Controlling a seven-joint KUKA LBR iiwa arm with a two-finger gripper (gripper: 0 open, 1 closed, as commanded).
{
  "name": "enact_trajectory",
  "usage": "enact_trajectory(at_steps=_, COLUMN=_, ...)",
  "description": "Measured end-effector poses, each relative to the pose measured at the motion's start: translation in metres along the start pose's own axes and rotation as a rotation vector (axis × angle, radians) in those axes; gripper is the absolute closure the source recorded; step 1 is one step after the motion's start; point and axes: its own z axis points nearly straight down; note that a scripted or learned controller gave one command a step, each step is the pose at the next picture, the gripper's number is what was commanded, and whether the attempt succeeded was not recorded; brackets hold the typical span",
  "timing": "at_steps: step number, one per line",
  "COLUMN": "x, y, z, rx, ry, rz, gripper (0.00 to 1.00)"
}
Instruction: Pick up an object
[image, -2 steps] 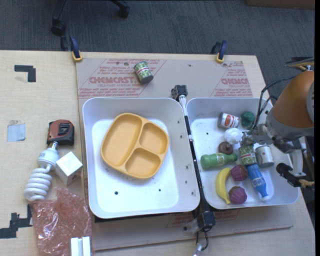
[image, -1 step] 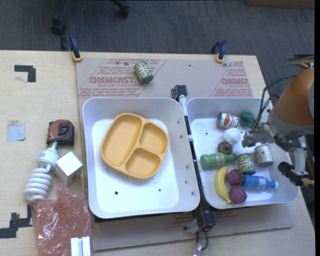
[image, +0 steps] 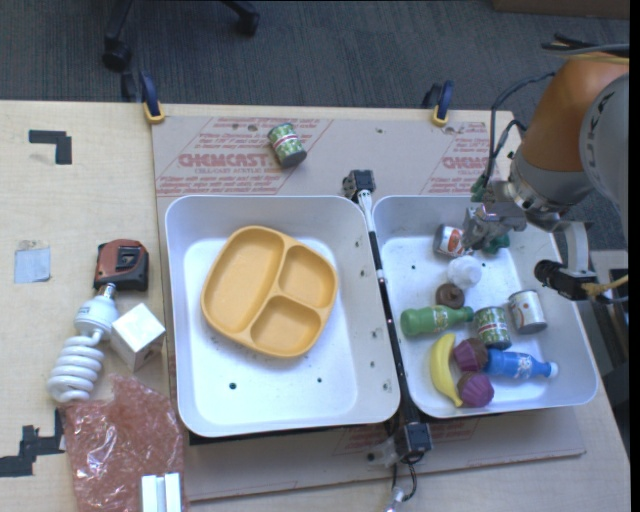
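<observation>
At the right bin's (image: 560, 392) far edge, the gripper (image: 487, 230) hangs; whether it grips anything, I cannot tell. A small red-and-silver can (image: 449, 240) lies just beside it at nine o'clock, its long axis pointing toward the gripper.

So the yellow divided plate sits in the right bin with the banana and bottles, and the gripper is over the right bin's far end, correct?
Not quite. The camera view shows the yellow divided plate in the left bin, by itself. The banana and bottles are in the right bin, and the gripper is over that bin's far end.
</observation>
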Motion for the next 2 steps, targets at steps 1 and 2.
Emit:
enact_trajectory(at_steps=1, x=0.000, y=0.000, z=0.000, rx=0.000, ry=0.000, rz=0.000, gripper=0.00)
enact_trajectory(at_steps=2, x=0.014, y=0.030, z=0.060, rx=-0.016, ry=-0.007, rz=0.001, gripper=0.00)
